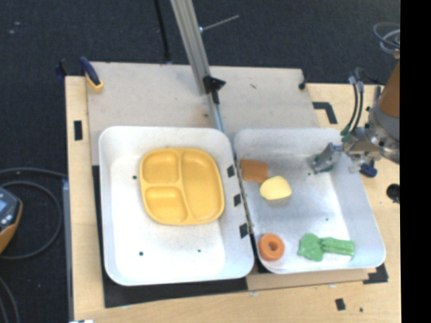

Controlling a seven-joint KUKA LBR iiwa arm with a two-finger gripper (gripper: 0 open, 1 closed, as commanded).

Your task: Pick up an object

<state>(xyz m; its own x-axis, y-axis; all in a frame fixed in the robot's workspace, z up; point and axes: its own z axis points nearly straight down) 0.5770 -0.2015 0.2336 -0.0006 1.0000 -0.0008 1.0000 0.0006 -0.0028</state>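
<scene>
Gripper hovers over right bin, upper right; jaws' state: cannot tell. Yellow lump lies nearest, left and slightly toward the bin's front, beside brown block. Long axis roughly left-right.

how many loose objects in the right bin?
4: brown block at the left wall, pale yellow rounded lump touching it, orange ring at the near left corner, green toy near right. None seem hidden.

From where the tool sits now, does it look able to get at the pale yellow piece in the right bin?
Probably yes. The tool is over the right bin, and bare bin floor lies between it and the pale yellow piece. The brown piece sits close beside it on the far side.
</scene>
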